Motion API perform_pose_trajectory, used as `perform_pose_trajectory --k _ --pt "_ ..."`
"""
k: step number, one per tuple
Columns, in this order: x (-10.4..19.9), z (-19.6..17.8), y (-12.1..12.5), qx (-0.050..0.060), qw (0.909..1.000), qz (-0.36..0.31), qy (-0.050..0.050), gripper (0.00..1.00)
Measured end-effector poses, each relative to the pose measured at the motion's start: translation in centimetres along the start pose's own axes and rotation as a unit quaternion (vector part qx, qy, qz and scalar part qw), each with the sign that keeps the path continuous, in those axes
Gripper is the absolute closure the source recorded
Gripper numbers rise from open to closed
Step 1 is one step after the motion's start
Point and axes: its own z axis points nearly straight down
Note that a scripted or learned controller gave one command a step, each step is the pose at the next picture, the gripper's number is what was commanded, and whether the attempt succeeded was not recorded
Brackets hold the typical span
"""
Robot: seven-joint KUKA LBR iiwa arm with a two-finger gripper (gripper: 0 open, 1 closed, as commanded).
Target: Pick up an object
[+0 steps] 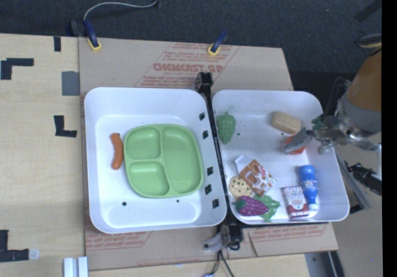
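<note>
The tool [305,138] hangs low over the right bin [267,100], near its right wall, just below a tan bread roll [285,122]; a small reddish piece [293,145] shows at its tip, too blurred to name, and whether the tool is wide or narrow cannot be told. No object is seen gripped, so the step looks like the reach or descent before a grasp. The next move probably calls for settling squarely on one item and closing.

In the left bin [99,105] lie an orange sausage [116,149] and a green divided plate [164,161], well apart from the tool. In the right bin, a green leafy toy [226,127] sits by the divider, then a cracker packet [255,176], a cookie [237,186] and purple grapes [250,205] crowd together, then a red carton [295,201] touches a blue bottle [307,184]. The bottle and the bin wall stand closest and could snag a descent
</note>
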Motion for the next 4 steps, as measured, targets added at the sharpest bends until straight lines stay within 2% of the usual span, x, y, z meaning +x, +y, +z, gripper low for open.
perform_pose_trajectory --k 1,2,3,4 --pt "-3.1 3.5 4.7 0.0 1.0 0.0 0.0 0.0" --pt "-0.1 11.0 8.4 -0.003 1.0 -0.001 -0.001 0.0" --pt "2.3 11.2 14.1 0.005 1.0 0.001 -0.001 0.0" --pt "-0.7 2.3 14.3 -0.002 1.0 0.0 -0.001 0.0"
